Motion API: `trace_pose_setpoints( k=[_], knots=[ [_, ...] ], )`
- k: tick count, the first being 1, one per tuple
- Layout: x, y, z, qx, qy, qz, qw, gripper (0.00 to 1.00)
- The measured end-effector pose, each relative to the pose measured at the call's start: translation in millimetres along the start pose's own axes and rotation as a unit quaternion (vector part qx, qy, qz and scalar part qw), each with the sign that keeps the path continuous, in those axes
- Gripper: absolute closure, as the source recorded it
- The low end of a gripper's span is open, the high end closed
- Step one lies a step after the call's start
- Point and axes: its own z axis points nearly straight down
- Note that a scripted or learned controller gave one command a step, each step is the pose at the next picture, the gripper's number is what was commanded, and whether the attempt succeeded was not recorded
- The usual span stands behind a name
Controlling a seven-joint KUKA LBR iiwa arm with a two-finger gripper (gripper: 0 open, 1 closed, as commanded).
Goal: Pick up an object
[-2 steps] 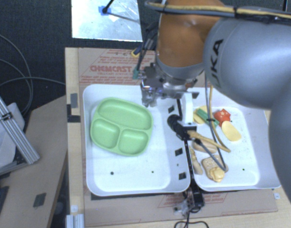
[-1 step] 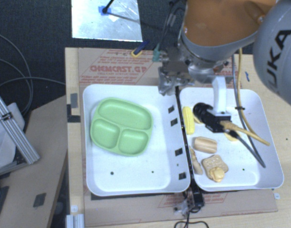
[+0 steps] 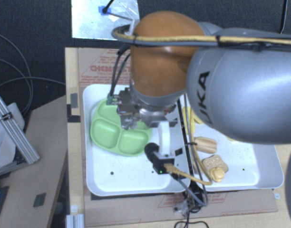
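Observation:
A light green divided plate (image 3: 112,132) lies in the left white bin (image 3: 102,179), toward its upper left. The arm's wrist hangs low over the plate's right half and hides that part of it. My gripper (image 3: 132,120) sits under the wrist, right at the plate's upper right section. In the right bin (image 3: 259,175) lie a tan bread roll (image 3: 205,144), a small tan and yellow toy (image 3: 216,168) and a yellow thing (image 3: 187,114) mostly hidden under the arm.
The big grey arm with its orange band covers the upper part of both bins. A yellow cable loops down across the divider between the bins. A silvery sheet (image 3: 100,11) lies beyond the bench at the top.

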Motion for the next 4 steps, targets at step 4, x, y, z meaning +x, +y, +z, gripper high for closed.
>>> trace_pose_setpoints(
  k=[4],
  knots=[
    [-63.4, 66.3, 148.9, 0.001, -0.003, 0.009, 1.0000, 1.00]
  ],
)
